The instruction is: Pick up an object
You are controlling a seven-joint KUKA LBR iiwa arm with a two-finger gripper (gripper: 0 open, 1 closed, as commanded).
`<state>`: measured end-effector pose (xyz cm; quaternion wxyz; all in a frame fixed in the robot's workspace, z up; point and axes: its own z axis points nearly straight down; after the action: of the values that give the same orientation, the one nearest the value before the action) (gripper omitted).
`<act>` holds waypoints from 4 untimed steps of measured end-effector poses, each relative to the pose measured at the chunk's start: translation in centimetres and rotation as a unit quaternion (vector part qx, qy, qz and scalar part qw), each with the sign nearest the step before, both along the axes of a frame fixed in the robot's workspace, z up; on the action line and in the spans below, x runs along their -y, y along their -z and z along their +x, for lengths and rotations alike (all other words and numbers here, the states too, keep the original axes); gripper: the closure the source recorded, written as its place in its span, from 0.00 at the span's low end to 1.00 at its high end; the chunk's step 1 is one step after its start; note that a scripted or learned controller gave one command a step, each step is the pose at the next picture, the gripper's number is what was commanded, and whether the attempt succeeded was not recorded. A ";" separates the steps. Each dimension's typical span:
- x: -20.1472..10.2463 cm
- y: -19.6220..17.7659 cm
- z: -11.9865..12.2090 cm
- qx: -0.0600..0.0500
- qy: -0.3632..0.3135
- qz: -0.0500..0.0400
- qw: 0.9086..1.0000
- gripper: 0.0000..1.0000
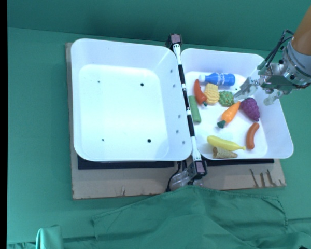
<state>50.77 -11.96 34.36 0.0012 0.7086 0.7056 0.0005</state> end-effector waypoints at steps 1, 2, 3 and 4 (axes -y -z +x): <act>5.6 7.5 -2.2 -0.003 0.004 -0.001 1.000 0.00; 6.9 16.4 -3.9 0.004 0.002 -0.001 1.000 0.00; 6.7 14.3 4.5 0.004 -0.003 -0.002 1.000 0.00; 6.8 16.1 12.2 0.004 -0.002 -0.002 1.000 0.00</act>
<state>62.96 -18.73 18.28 0.0053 0.7069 0.7073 0.0019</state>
